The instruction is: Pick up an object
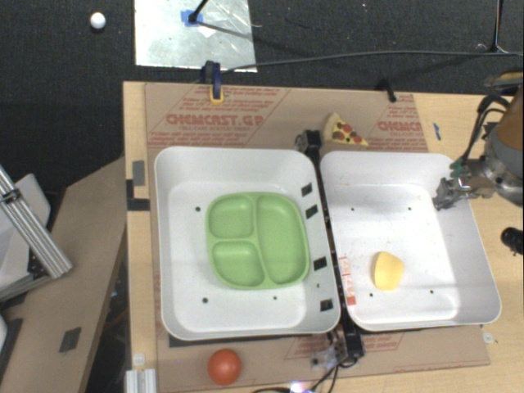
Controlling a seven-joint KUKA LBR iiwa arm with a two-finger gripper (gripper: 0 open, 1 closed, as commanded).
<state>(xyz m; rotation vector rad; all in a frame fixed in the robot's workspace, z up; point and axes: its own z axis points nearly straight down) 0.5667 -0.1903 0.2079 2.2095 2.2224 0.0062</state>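
You are looking down on a tan cardboard-covered bench printed with red lettering, set against dark black carpeted floor where a shiny crinkled foil sheet lies beside a small white ball.

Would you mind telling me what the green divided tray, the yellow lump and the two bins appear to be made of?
The green divided tray looks like moulded plastic with a matte finish: uniform colour, soft rounded compartment walls. The yellow lump may be foam or soft plastic, smooth and dull; its look leaves that open. The left bin and right bin seem thin formed white plastic, with rounded corners and a faint sheen.
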